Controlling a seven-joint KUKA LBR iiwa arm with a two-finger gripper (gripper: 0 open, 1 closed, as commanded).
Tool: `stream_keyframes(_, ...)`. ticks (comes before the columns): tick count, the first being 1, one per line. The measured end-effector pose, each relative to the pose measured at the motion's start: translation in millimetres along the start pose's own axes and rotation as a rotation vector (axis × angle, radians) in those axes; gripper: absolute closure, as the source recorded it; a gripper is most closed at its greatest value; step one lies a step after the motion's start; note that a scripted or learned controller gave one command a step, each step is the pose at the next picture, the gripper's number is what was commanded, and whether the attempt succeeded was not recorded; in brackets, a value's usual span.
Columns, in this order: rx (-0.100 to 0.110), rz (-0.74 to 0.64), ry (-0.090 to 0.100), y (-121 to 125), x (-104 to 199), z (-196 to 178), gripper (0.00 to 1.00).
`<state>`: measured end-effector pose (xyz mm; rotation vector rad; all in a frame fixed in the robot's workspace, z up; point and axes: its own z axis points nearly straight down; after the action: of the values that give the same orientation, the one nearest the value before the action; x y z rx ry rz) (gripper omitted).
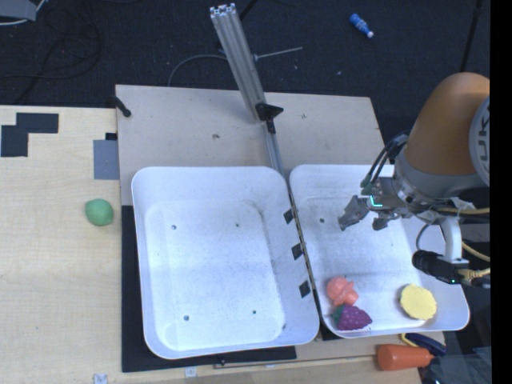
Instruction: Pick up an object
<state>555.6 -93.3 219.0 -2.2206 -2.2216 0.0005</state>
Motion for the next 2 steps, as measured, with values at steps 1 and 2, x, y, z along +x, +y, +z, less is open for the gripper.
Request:
stream_keyframes(1, 0.0, 0.0, 0.0, 0.0, 0.0, 0.0, 0.0)
stream_keyframes(2, 0.005, 0.001, 0.0, -2.4, -7.2, 59.6, 0.0)
